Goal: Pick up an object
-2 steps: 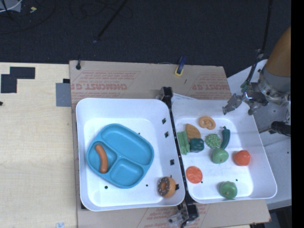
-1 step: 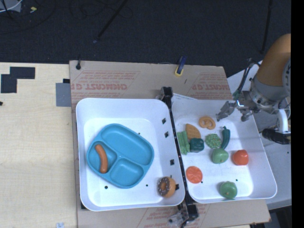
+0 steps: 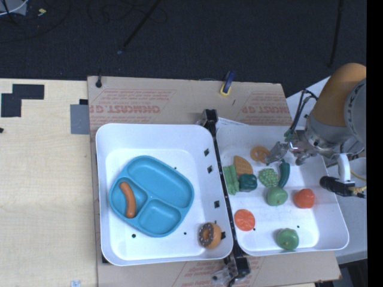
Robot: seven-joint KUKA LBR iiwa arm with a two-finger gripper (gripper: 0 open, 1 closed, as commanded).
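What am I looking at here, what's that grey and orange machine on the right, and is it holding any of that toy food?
That is a robot arm, seen by one camera fixed above the bench, looking down at a slant. Its gripper hangs over the right bin, which holds toy food: a red tomato, green pieces, an orange slice. The left bin holds a blue divided plate carrying a sausage, and a doughnut beside it. I see nothing between the fingers, though they are too small to judge.
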